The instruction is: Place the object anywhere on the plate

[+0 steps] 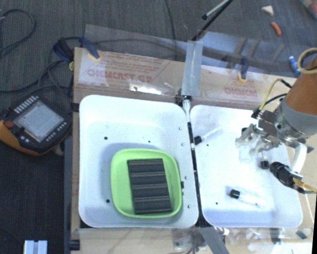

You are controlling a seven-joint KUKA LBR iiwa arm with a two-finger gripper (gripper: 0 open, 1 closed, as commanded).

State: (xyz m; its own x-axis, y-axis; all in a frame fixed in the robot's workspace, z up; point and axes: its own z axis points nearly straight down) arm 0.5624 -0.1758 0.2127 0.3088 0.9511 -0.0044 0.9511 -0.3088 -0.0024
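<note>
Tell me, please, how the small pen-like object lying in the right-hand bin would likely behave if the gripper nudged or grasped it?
The pen-like object looks slim and rounded, so a nudge would probably roll or spin it across the smooth right bin. It seems small and light, likely rigid. Lying flat, it offers the gripper little height, so it may slip.

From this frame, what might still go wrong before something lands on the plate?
1. The white pen is thin and pale against the right bin, so a grasp may miss it.
2. The green plate already carries a dark ridged block, leaving only narrow margins free.
3. The gripper must cross the raised divider between bins.
</note>
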